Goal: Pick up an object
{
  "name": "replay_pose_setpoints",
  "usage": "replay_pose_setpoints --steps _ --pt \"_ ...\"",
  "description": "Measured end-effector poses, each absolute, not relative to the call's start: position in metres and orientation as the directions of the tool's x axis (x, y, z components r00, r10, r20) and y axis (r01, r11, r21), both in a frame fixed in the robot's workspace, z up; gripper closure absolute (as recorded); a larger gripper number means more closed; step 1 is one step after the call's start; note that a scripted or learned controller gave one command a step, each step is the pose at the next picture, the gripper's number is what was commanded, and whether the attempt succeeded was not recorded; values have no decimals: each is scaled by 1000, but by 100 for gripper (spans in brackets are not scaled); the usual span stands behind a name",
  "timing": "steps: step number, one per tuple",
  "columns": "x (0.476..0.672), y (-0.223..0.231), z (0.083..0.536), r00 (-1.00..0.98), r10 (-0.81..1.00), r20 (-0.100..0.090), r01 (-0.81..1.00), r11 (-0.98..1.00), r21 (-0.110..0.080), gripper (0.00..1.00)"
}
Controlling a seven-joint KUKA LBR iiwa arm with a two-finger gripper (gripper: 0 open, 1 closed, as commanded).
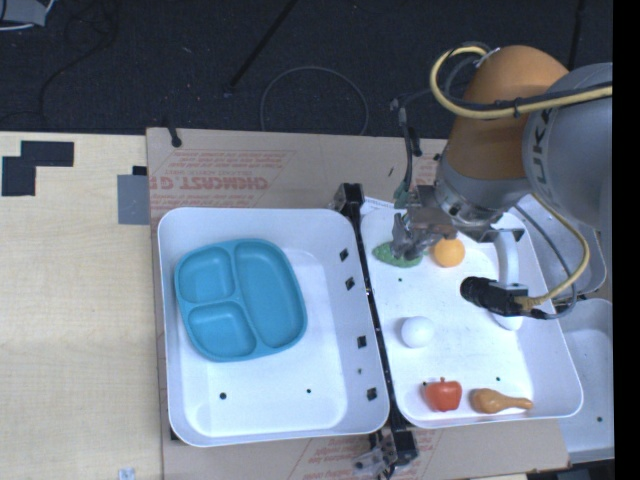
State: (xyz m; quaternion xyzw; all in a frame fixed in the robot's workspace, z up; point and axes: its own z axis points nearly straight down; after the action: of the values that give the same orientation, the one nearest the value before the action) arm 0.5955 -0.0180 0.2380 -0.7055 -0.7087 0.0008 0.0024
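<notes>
Five small things lie in the right bin (556,366), and none of them is off its floor yet, so we judge the task to be at its start or just at the grasp. The arm (565,133) comes in over the far edge of that bin and its fingers (408,236) stand low over the far left corner. They are right above a flat green piece (390,256), which rests on the bin floor close to the wall between the two bins. The metal hides the tips, so we cannot tell whether they are apart, together or clamped on the green piece.

An orange ball (449,253) sits just beside them, toward the middle of the far edge. A white ball (417,331) lies near the middle of the bin. A red tomato (442,395) and a tan drumstick (498,401) lie along the near edge, well apart from the arm. The left bin (262,420) holds a blue plate (240,298) with three compartments, flat and untouched.

We take the green piece as the likely target, with the orange ball a close second. A firm hold and a lift clear of the bin are both left to do.
</notes>
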Motion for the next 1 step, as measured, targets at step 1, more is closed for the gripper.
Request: replay_pose_setpoints --steps 1 --pt "586 29 242 -4 1000 2 1000 4 -5 100"
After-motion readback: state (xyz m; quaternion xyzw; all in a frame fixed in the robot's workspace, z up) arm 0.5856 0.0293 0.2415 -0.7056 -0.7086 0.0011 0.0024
